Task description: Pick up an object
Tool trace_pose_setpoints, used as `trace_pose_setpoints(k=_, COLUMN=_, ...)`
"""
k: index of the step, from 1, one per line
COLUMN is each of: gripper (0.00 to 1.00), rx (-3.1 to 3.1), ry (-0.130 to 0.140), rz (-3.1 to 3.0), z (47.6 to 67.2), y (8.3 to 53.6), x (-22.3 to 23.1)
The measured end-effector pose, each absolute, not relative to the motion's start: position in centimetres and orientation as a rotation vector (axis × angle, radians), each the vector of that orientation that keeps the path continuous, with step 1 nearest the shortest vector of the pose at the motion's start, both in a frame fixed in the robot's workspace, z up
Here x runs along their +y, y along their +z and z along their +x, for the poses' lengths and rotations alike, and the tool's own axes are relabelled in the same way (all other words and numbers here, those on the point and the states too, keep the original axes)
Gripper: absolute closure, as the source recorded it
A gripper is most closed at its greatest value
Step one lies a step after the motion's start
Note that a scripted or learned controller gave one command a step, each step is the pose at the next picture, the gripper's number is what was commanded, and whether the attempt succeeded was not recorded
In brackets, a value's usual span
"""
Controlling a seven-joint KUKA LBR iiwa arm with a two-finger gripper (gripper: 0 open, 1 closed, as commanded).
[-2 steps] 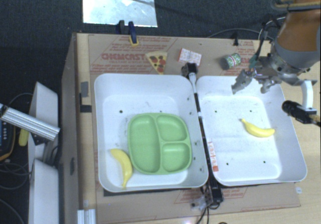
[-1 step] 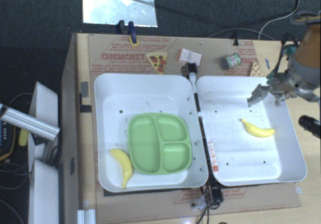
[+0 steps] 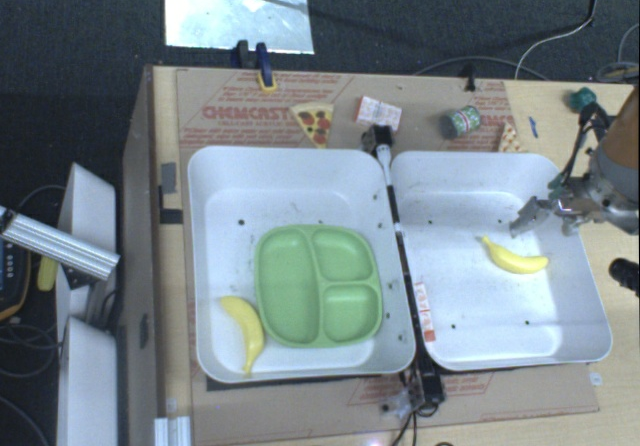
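So I'm standing next to the bench watching this thing, and right now the gripper (image 3: 545, 211) is hanging low over the right bin (image 3: 470, 349), up near its far right edge. Honestly I can't tell from here whether it's spread or closed, the end of it is just a grey blur of metal. Nothing is in it that I can make out.

The obvious target is the yellow banana (image 3: 514, 257), lying flat on the bin floor just below and a little to the left of the tool, near but not touching it. Looks like a plastic toy one to me, so my guess is it's light, stiff and a bit slick. The curve is the annoying part: grab it near a tapered tip and I'd bet it squirts out sideways. Best bet is the fat middle, pinching across the narrow width, coming straight down.

Much farther off to the tool's left, in the left bin (image 3: 215, 234), there's a green divided plate (image 3: 318, 284) and a second banana (image 3: 244, 329) tucked against the plate's near-left side. That plate seems wide and flat with a low rim, so a bad pick for two fingers. The second banana is crowded between plate and bin wall, which doesn't leave much room.

If it were me I'd go for the close one.
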State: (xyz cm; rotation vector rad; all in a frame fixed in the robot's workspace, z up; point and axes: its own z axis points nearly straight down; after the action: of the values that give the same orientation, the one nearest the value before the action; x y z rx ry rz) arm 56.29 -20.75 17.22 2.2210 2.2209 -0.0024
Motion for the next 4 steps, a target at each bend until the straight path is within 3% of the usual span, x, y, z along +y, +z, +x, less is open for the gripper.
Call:
trace_pose_setpoints(k=1, gripper=0.0, rx=2.225, ry=0.0, rz=2.219, z=55.9, y=10.9, x=-18.8)
trace_pose_setpoints(k=2, gripper=0.0, rx=2.22, ry=0.002, rz=2.218, z=56.3, y=15.9, x=-20.7)
trace_pose_setpoints(k=3, gripper=0.0, rx=2.224, ry=0.001, rz=2.217, z=56.2, y=8.4, x=-16.9)
trace_pose_setpoints(k=4, gripper=1.0, rx=2.225, ry=0.003, rz=2.214, z=56.3, y=9.5, x=-17.0)
